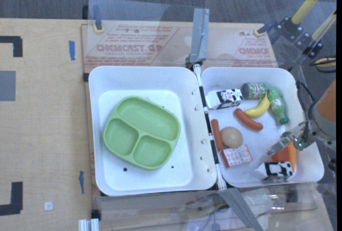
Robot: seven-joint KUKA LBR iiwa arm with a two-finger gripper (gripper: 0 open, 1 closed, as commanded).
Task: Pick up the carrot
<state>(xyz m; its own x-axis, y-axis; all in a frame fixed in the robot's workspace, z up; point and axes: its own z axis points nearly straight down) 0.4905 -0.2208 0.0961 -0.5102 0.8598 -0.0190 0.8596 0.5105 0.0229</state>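
1. Red print on the cardboard sheet [136,43] behind the left bin [107,171] looks like "CHEMCAST", followed by letters too blurred to make out. The same red print starts again on a second sheet [256,49] behind the right bin [312,171].
2. Two shallow white bins sit side by side on the tabletop [37,133].
3. The left bin holds one green divided plate [141,132] with three compartments.
4. The right bin holds two black-and-white cartons: one [227,98] at the upper left, one [278,170] near the lower right wall. Their lettering is too small to read.
5. Two green bottles are there: a dark one [254,90] lying on its side and a brighter one [277,106] beside it.
6. One banana [258,107] lies between the bottles, and one red sausage [248,119] just below it.
7. One long reddish stick [216,135] lies along the left wall, one tan round item [232,137] just beside it, and one red-and-white packet [236,156] below that.
8. The carrot [286,154] lies at the lower right of the right bin, just above the lower carton.
9. The end effector [287,143] sits right over the carrot; whether its fingers are apart or together, I cannot tell.
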